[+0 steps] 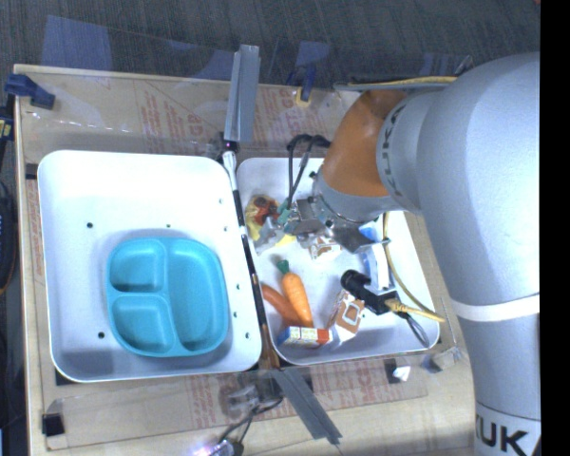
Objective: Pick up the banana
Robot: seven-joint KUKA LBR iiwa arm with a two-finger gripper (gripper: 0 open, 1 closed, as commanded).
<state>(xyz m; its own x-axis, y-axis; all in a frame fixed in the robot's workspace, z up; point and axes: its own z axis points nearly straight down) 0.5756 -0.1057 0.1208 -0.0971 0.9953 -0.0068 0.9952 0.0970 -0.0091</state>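
Claw (299, 218) low in right bin (413, 335), open/shut can't tell. Banana (257, 212) at bin's 10 o'clock, just beside claw. Carrot (295, 295) at 6. Blue tray (166, 294) in left bin (66, 188).

text: "uk" | on: arm (499, 255) base, lower right | letters cut off
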